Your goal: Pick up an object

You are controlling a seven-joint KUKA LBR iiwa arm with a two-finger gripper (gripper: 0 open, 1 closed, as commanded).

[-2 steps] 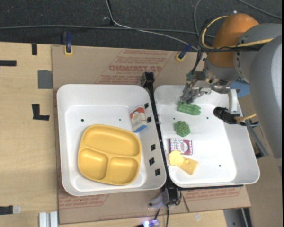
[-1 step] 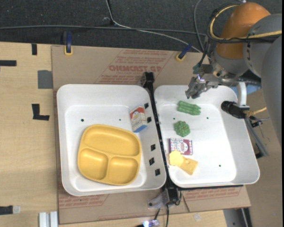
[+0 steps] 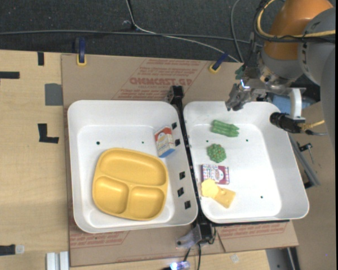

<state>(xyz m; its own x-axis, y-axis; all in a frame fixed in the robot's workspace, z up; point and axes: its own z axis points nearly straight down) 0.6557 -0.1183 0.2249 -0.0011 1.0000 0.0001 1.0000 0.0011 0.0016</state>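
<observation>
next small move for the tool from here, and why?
Probably move the tool toward the camera and lower it over the green pea pod. The tool hangs at the far rim of the right bin, holding nothing visible, and the pea pod is the nearest object, lying apart from the other pieces.

Right under the gripper (image 3: 236,101) there's the right white bin (image 3: 270,167), its twin the left bin (image 3: 81,151) off to the gripper's left, both on a cardboard sheet (image 3: 152,77), a yellow clamp (image 3: 217,65) close beside it, a blue clamp (image 3: 80,52) far left, a black cable (image 3: 158,32) beyond.
</observation>
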